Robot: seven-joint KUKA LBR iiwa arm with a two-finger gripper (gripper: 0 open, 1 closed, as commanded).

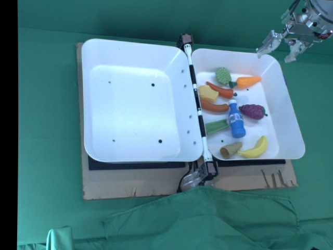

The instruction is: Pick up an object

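Toys lie in the right bin (291, 134): a green berry (223, 75), an orange carrot (246, 80), a red chilli (220, 90), a yellow block (208, 94), a sausage (214, 107), a purple grape bunch (253, 111), a blue bottle (237, 120), a green stalk (217, 126), a cone (229, 150) and a banana (256, 148). The bottle has a pale label, too small to read. The left bin (135, 100) sits beside it, a black-and-white rod (196, 98) running between them. Both rest on cardboard (130, 189) on the green table (47, 113); crumpled green cloth (208, 223) lies in front. The tool (280, 47) hangs above the right bin's far right corner, its fingers spread apart, gripping nothing. The arm enters from the upper right.
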